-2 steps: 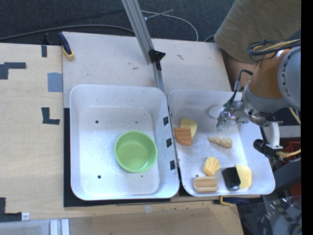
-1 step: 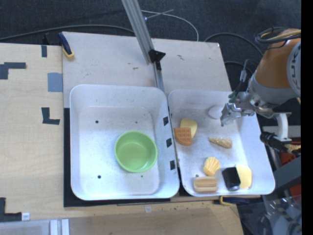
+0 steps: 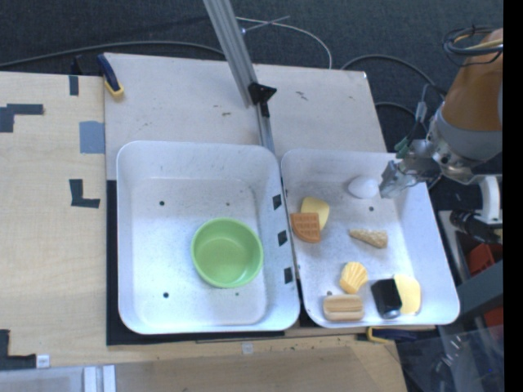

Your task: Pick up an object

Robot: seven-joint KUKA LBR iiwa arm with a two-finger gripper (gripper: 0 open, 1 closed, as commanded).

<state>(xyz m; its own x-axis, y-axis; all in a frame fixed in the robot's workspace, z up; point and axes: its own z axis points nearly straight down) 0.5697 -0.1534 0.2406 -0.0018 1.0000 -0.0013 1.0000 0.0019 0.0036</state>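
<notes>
Gripper (image 3: 391, 180) beside white egg (image 3: 362, 188) in right bin (image 3: 425, 235); grip state unclear.

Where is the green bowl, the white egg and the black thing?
green bowl (image 3: 227, 253): camera view, its inside bottom.
white egg (image 3: 361, 188): camera view, its rounded top.
black thing (image 3: 386, 297): camera view, middle of its top face.

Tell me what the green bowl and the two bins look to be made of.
Green bowl: likely plastic, uniform lime colour with a smooth, slightly glossy wall and soft highlights. Left bin and right bin: probably moulded white plastic, matte, with rounded corners and rims and dark speckling or scuffs on the floor; coated metal cannot be excluded.
</notes>
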